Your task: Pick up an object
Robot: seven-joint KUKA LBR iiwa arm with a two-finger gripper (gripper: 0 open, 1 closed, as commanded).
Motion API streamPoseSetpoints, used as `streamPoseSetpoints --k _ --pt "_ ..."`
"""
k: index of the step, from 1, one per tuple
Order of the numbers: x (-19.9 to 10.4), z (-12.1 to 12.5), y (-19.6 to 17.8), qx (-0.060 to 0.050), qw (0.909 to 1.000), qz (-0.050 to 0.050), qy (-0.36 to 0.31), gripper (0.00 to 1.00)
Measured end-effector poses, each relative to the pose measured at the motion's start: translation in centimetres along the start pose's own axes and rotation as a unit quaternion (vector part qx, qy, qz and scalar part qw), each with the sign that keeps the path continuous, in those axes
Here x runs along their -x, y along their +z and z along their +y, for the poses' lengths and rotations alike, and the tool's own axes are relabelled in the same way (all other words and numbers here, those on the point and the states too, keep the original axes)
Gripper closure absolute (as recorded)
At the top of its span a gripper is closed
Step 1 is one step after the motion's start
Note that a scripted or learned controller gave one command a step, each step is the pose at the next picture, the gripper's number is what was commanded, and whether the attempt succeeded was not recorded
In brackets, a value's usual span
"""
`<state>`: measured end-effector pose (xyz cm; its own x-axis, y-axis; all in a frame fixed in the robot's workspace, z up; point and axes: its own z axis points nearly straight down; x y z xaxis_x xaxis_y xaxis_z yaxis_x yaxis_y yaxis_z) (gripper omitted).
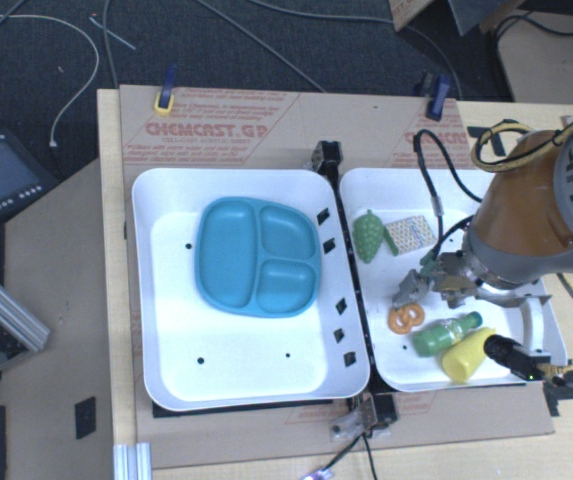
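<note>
The two-finger gripper (413, 290) hangs slightly open and empty just at twelve o'clock of the small orange ring-shaped pretzel toy (405, 318) in the right white bin (391, 368), so lifting remains undone.

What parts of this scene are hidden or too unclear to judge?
- gripper: fingers too small and blurred in the camera view.
- right bin: far side covered by the arm.
- small orange object: too small to identify.
- yellow object: partly overlapped by green bottle.
</note>
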<state>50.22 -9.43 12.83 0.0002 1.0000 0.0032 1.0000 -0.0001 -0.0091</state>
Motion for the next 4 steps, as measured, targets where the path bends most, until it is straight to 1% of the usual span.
streamPoseSetpoints --k 1,2,3,4 --pt "0.0 0.2 -1.4 0.005 1.0 -0.001 0.001 1.0" --pt "0.5 0.0 -5.9 0.007 1.0 -0.002 0.0 1.0" --pt "1.2 -0.7 -11.3 0.008 1.0 -0.002 0.0 1.0" --pt "1.2 -0.6 -16.7 0.008 1.0 -0.002 -0.001 1.0"
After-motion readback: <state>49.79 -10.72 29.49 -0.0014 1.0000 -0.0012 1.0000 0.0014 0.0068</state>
